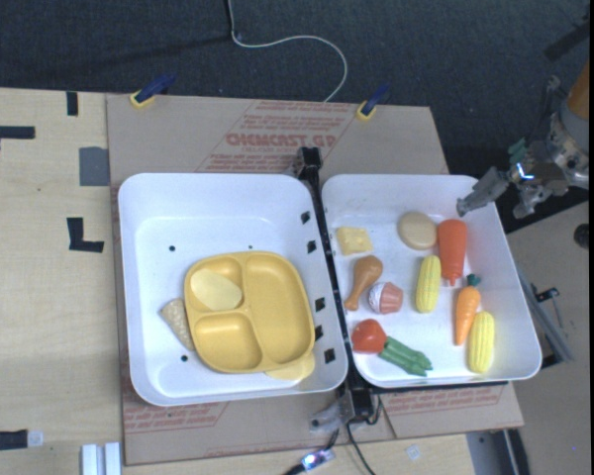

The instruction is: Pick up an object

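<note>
The desk [40,265] is seen as a pale wooden surface marked with black and grey shapes along the side farthest from the hand [515,191]. A brown cardboard sheet [277,137] printed with red lettering is laid flat on it, held at its far edge by two blue-and-yellow clamps [153,89]. Two shallow white bins are set side by side on the cardboard, touching along a black hinge: the right bin [515,265] lies just beside and below the hand, and the left bin [144,226] sits well apart from it.
</note>
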